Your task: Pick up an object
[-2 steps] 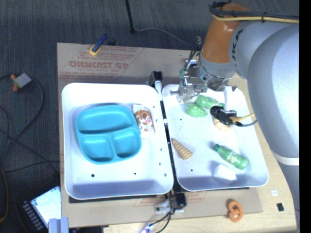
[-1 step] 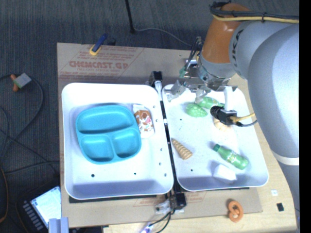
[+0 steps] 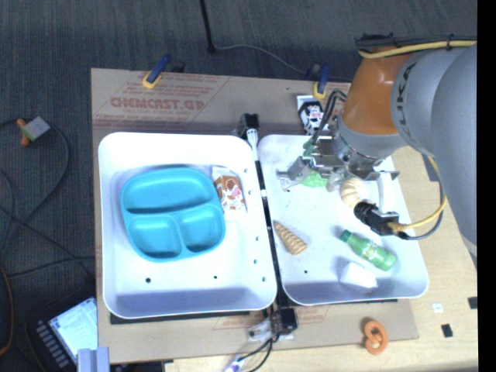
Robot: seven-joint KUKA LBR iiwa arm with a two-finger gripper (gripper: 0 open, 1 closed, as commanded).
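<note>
My gripper is low in the right bin, near its back left part, and stands open. A small light-green item lies on the bin floor between its fingers; whether they touch it I cannot tell. Just to the right lies a cream-coloured rounded piece. Further forward are a tan ribbed cone, a green bottle on its side and a white block.
The left bin holds a blue divided plate and a small brown-and-white packet. An orange ring lies on the bench in front of the right bin. The arm's cable loops over the right bin's right side.
</note>
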